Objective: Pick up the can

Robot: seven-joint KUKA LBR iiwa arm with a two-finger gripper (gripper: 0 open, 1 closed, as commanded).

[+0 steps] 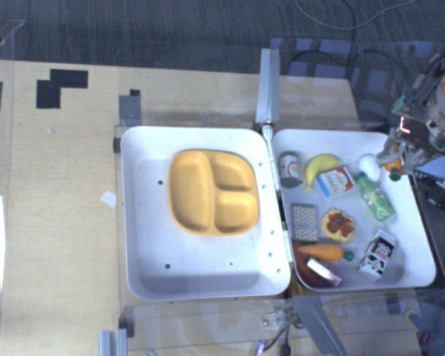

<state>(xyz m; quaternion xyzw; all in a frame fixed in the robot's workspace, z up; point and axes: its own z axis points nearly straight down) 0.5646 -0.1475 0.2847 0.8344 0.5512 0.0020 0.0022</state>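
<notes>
The can (pixel 289 168) is a small silver tin lying near the back left corner of the right bin (pixel 423 262), just left of a yellow banana (pixel 320 167). My gripper (pixel 396 161) hangs over the bin's back right corner, well to the right of the can, close to the top of a green bottle (pixel 374 196). Nothing shows between its fingers, and I cannot make out how they stand.
The right bin also holds a small carton (pixel 335 181), a grey sponge (pixel 304 222), a pizza slice toy (pixel 338 225), a carrot (pixel 322 252) and a milk carton (pixel 377 255). A yellow divided tray (pixel 212 191) fills the left bin (pixel 144 265). Cables lie behind.
</notes>
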